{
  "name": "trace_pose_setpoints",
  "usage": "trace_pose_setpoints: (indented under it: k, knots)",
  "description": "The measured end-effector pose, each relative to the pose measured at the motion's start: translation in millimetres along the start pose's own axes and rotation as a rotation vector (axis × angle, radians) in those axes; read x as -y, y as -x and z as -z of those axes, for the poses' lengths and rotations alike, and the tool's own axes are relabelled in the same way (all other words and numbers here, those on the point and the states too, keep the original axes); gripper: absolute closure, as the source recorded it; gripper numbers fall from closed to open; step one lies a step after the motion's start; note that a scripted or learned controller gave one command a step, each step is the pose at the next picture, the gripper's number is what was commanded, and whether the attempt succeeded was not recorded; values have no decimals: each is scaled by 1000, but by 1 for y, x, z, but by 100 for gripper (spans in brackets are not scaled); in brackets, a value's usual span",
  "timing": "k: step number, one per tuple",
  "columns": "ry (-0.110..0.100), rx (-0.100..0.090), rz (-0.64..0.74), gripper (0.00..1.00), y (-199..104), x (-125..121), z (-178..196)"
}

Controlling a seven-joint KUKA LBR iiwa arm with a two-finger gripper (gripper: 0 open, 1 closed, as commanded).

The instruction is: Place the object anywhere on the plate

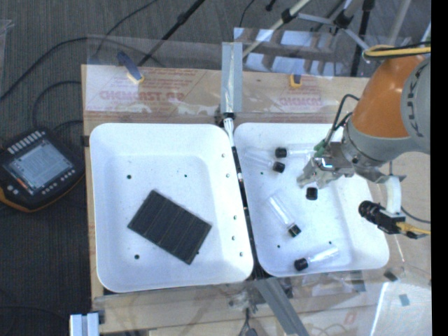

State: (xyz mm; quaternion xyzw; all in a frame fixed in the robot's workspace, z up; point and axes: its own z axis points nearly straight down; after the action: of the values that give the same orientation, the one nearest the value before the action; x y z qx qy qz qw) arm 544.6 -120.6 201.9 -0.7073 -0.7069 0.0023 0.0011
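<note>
A dark, ribbed rectangular plate (169, 227) lies flat and turned at an angle in the left bin (112, 145). Several clear vials with black caps lie in the right bin (364, 257): one near the middle (282, 214), one by the front wall (316, 257), and two black caps toward the back (281, 152) (278, 166). My gripper (314, 179) hangs over the right bin's middle. A black-capped piece (311, 194) sits right at its tip. Whether that piece is held or lies on the floor of the bin is not clear.
The raised rims of the two bins meet in a ridge (240, 187) between the plate and the vials. A black cable connector (374, 214) sticks out from the arm over the right bin's right edge. A pendant (35, 166) lies on the floor left of the bench.
</note>
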Motion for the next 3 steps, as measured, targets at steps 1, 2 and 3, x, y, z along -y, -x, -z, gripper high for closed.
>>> trace_pose_setpoints:
  k: [1,2,3]
  knots:
    - [-1,-1,231,100,-111,-77,3]
    - [0,1,183,100,-183,-124,10]
    - [2,2,227,100,-258,-124,58]
